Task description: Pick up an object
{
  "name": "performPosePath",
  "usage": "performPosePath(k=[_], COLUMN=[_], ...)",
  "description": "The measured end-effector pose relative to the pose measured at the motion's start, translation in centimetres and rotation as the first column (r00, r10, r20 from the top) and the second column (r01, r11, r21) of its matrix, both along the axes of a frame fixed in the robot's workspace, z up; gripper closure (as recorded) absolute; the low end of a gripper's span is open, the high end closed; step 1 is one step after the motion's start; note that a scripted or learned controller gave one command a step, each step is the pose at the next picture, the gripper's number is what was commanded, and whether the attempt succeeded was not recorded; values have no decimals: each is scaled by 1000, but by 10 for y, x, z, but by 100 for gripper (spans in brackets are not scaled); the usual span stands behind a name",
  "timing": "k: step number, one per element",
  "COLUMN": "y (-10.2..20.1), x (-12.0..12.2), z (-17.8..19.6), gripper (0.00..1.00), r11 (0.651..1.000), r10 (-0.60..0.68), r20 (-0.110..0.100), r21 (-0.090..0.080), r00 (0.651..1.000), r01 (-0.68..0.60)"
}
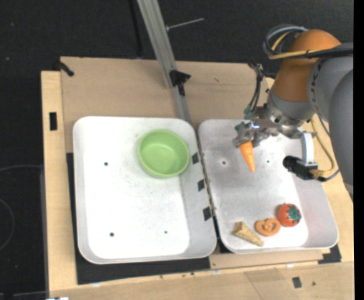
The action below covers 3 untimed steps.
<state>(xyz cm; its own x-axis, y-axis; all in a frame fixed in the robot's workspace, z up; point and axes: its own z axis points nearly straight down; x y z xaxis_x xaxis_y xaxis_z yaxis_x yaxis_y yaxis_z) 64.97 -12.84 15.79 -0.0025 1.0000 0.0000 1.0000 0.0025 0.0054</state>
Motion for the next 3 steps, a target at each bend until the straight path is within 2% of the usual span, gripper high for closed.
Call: performPosePath(k=[1,2,3], y=[-4,-5,45], x=[10,11,-2], z=[50,87,96], gripper=[100,100,100], r11=[1000,1000,1000], r10=[1,3,0], r20=[-3,-4,-5], r21=[-1,-1,0], r00=[1000,1000,1000], r01=[-1,-3,0])
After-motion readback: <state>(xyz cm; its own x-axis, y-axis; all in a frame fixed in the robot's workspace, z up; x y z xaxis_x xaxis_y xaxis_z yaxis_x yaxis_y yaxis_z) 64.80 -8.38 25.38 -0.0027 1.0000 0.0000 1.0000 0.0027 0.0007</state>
